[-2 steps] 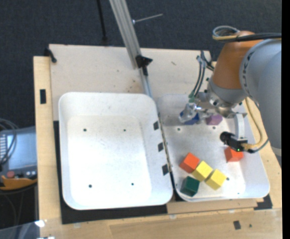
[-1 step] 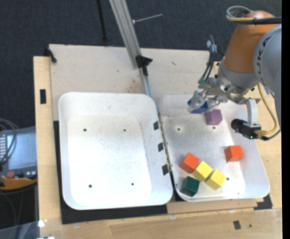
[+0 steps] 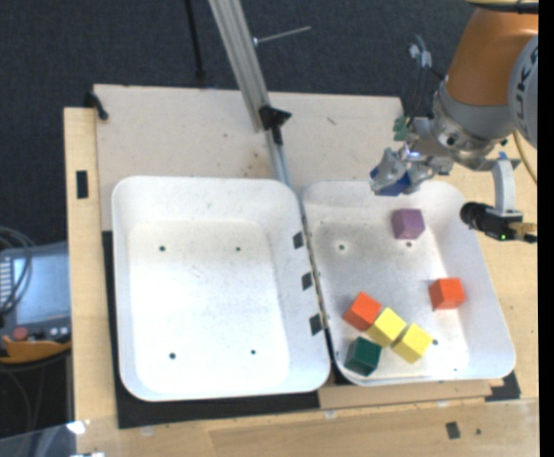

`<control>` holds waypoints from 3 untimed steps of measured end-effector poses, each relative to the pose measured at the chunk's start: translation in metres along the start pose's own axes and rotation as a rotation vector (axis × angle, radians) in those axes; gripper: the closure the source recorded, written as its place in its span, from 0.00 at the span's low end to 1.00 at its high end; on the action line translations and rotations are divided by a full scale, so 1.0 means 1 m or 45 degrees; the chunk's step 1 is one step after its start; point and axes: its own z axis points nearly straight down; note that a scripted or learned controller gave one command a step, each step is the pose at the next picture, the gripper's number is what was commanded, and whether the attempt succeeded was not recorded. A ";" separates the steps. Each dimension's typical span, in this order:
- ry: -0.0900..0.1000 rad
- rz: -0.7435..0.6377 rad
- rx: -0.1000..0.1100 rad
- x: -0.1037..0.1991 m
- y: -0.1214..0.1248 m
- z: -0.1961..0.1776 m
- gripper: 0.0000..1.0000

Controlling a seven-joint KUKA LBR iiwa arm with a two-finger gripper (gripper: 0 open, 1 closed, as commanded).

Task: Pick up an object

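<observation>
The right bin (image 3: 477,255) holds several small blocks. A purple block (image 3: 407,223) lies near its far side, and an orange block (image 3: 445,293) sits toward its right wall. Near the front, another orange block (image 3: 362,310), two yellow blocks (image 3: 388,326) (image 3: 411,343) and a dark green block (image 3: 363,355) cluster together. My gripper (image 3: 391,179) hangs over the far edge of the right bin, just above and left of the purple block. I see nothing between its fingers.
The left bin (image 3: 210,288) lies beside the right one. A slanted metal bar (image 3: 244,55) rises from the gap between the bins toward the top. A grey device with cables (image 3: 29,298) sits off the bench at the left.
</observation>
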 end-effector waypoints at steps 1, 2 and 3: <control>0.002 -0.002 0.011 0.048 0.004 0.012 1.00; 0.004 -0.004 0.013 0.101 0.000 0.009 1.00; 0.003 -0.004 0.015 0.157 -0.001 0.024 1.00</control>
